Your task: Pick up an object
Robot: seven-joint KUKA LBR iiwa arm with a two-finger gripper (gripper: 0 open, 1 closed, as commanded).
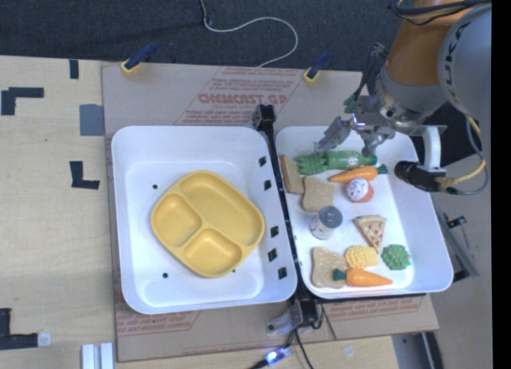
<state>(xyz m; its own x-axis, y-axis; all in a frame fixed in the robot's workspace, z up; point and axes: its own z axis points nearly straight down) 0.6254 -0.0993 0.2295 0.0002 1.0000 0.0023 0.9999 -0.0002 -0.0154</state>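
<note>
My gripper (350, 142) hangs open over the back of the right bin (423, 224), with nothing between its fingers. Just in front of and below it lies a green cucumber-like toy (334, 160), and beside that an orange carrot (354, 174). Further forward in the same bin are a bread slice (317, 194), a white and red ball (358, 190), a grey can (329, 218), a sandwich wedge (370, 230), corn (361, 258), broccoli (395, 257) and a second carrot (369, 278).
The left bin (132, 200) holds a yellow divided plate (207, 222). A black ridge with clips (274, 192) separates the two bins. The grey arm with its orange band (427, 32) comes in from the upper right. A thin cable (239, 24) lies behind the bins.
</note>
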